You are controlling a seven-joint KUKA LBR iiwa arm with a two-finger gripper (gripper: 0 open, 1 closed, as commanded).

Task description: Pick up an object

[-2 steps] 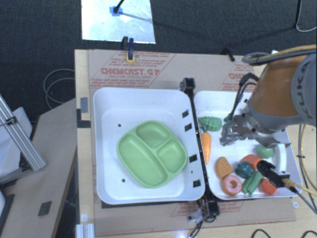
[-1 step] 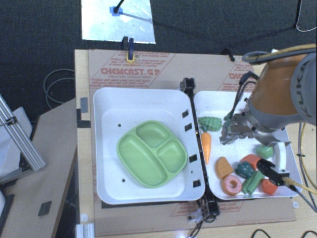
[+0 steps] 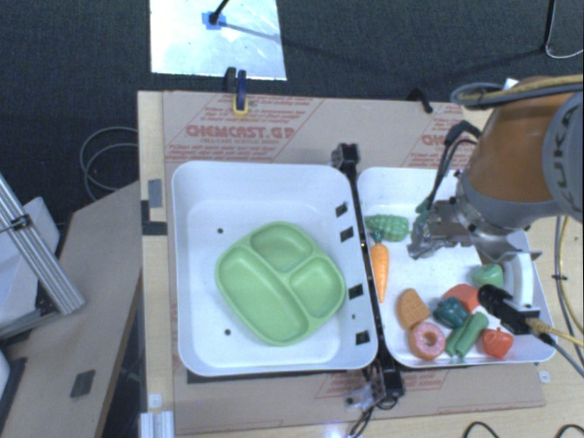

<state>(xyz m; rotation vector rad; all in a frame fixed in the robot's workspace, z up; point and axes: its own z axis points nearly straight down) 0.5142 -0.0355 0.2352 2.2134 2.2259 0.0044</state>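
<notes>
Carrot [image 3: 380, 269] lies lengthwise, tip toward the near rim, beside the claw [image 3: 425, 241], whose state I cannot tell.

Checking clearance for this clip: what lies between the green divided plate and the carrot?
In the camera view, the bins' adjoining walls with black clips separate the green divided plate from the carrot.

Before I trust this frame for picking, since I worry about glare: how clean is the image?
Camera view: even lighting, soft shadows in the left bin; the foil sheet glares at top; the toy food, such as the carrot, is slightly soft but readable; the hand is murky.
</notes>
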